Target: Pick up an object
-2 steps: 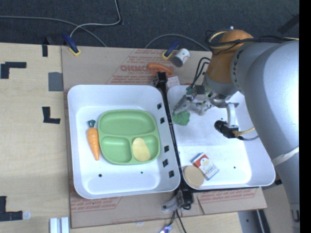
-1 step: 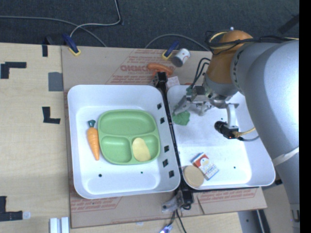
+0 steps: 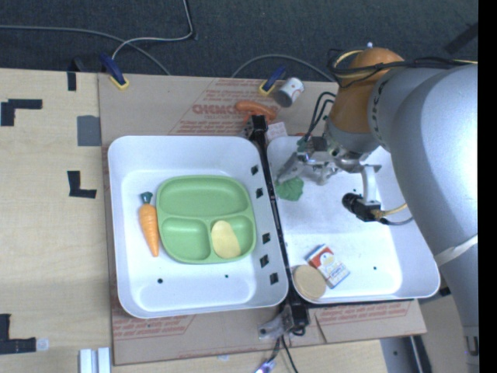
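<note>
Progress: early, judging by the layout. Nothing lifted clear of either bin, nothing visibly clamped. Hand [image 3: 312, 166] low over the upper left corner of the right bin [image 3: 373, 239], just above and beside a green piece [image 3: 291, 189] lying on the bin floor against the dividing wall. Open or closed: cannot tell, with the wrist hardware crowding that spot. Probably the approach or the closing step on the green piece (the nearest candidate by far). Left to do: a secure grip, then the lift.

Materials and shapes, by place in the frame:
- Green piece: small, irregular, soft-looking, matte, perhaps crumpled or leaf-like; likely to deform under pressure.
- Lower left of the right bin: a small box [image 3: 328, 264], red and white, flat-sided and printed, touching or nearly touching a tan disc [image 3: 311, 283], round and flat.
- Left bin [image 3: 202, 290]: smooth white plastic, shallow, rounded corners. Inside it a green tray [image 3: 203, 199] with three compartments, glossy moulded plastic; in the lower right compartment a yellow lump [image 3: 226, 239], oval and smooth.
- Just left of the tray: a carrot [image 3: 149, 225], orange, tapered, toy-like.
- Under both bins: brown cardboard [image 3: 178, 103], printed in red, on a pale wood-grain worktop [image 3: 46, 231].
</note>
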Motion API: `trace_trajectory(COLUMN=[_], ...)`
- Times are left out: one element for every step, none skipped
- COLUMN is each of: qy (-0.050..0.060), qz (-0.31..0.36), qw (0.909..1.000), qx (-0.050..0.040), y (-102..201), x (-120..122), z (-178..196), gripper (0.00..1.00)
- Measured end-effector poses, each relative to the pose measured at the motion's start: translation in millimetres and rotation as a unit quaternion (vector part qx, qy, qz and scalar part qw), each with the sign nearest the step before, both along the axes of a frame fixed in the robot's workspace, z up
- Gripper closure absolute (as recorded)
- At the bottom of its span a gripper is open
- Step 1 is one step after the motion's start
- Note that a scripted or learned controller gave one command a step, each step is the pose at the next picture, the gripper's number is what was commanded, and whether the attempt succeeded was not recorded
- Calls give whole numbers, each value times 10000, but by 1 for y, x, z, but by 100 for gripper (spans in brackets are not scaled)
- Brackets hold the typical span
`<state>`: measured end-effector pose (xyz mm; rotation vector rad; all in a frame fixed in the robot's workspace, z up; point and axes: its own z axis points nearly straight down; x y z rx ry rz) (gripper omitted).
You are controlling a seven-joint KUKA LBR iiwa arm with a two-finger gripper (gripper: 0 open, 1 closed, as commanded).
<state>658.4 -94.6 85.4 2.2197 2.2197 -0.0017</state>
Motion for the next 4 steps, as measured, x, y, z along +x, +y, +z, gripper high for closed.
trace_trajectory(qy=[2,-5,-8,-6], qz=[5,7,9,2], qw=[10000,10000,10000,10000], qx=[6,2,-2,-5], y=[0,-7,-8,-1], x=[4,0,-7,-15], z=[0,0,0,0], gripper=[0,0,0,0])
